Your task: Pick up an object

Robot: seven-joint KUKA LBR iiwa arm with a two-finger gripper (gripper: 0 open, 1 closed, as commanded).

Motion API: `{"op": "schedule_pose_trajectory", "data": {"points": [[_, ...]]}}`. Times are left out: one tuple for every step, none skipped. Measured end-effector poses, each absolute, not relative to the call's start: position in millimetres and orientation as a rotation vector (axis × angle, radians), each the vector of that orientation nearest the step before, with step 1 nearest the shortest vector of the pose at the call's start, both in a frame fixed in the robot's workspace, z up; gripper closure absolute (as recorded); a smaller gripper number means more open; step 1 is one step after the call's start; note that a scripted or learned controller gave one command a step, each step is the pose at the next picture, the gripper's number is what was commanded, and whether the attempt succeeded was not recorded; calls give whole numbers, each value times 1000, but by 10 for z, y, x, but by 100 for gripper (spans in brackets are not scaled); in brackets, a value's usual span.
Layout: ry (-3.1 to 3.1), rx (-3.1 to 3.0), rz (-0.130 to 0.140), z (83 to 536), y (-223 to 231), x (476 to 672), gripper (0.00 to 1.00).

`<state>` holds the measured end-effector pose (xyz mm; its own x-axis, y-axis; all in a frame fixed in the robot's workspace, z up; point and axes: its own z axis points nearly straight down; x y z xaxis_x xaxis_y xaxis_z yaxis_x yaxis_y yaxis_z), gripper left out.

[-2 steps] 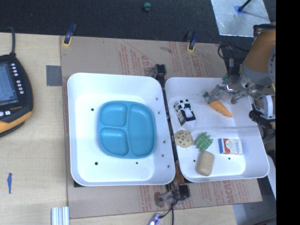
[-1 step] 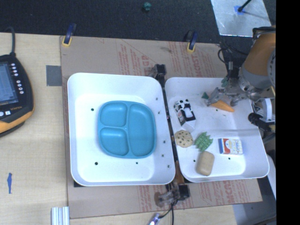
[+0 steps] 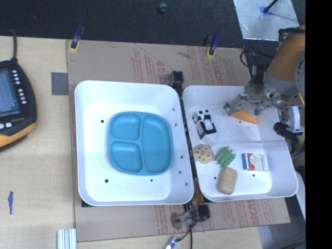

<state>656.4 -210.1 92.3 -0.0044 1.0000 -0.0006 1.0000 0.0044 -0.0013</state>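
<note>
Six loose things: all lie in the right bin (image 3: 290,188), none lifted clear as far as I can see.
Gripper: the gripper (image 3: 250,106) is down at the back of the right bin, its grey fingers spread wide, one tip to each side.
Nearest thing: an orange wedge (image 3: 245,117) lies on the bin floor just under and in front of the fingertips; whether they touch it I cannot tell.
Other things: a black-and-white toy (image 3: 204,122), a cookie (image 3: 203,153), a green leafy piece (image 3: 225,156), a tan roll (image 3: 226,180) and a small carton (image 3: 254,162), all apart from the gripper.
Left bin: the left bin (image 3: 88,139) holds a blue divided plate (image 3: 140,142).
Done: the arm has reached a target, judging by its place.
Left: closing on the wedge, then raising it; the pick is not yet made.
</note>
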Motion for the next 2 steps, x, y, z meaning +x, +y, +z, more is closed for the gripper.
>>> {"op": "schedule_pose_trajectory", "data": {"points": [[-2225, -2215, 3, 922, -2087, 6562, 0], [-2229, -2211, 5, 1028, -2092, 6564, 100]]}}
